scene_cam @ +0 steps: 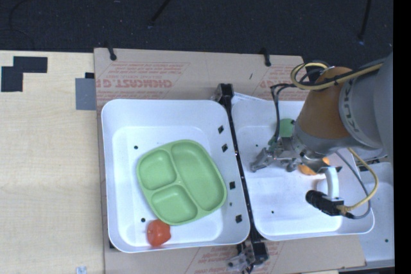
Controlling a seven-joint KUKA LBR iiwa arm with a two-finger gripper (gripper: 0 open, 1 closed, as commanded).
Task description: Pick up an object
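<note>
My gripper (260, 161) is low in the right bin (282, 221), near that bin's left wall, its metal tip pointing left. A small green object (286, 127) sits just behind the wrist, partly hidden by the arm. An orange object (309, 170) peeks out from under the wrist on the near side. I see nothing between the gripper's tips. In the left bin (122, 119) lies a light green divided plate (181, 181), with a small red-orange round object (158, 233) at its near left corner.
A black divider (235, 163) runs between the two bins. Both bins rest on a cardboard sheet (167, 77) on the pale wooden bench. The arm's grey and orange body (334, 112) covers the back right part of the right bin.
</note>
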